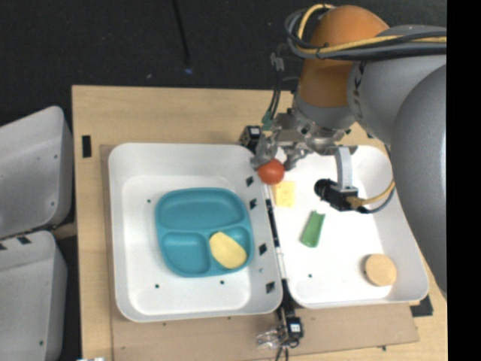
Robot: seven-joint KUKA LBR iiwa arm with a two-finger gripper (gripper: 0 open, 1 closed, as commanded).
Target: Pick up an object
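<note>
A small red ball [271, 172] hangs over the seam between the two bins, at the top left corner of the right bin [391, 224]. My gripper [273, 164] comes down onto it from above, and the ball sits between the fingertips, with the fingers shut on it. The orange-banded wrist [338, 36] rises behind it. Just below the ball, a yellow square piece [285, 194] lies on the right bin's floor. A green block [313, 229] and a tan round disc [380, 270] lie further down in the same bin.
The left bin [135, 277] holds a teal divided plate [188, 216] with a yellow oval object [228, 250] in its lower right compartment. A black fitting with a cable [336, 194] hangs beside the gripper over the right bin.
</note>
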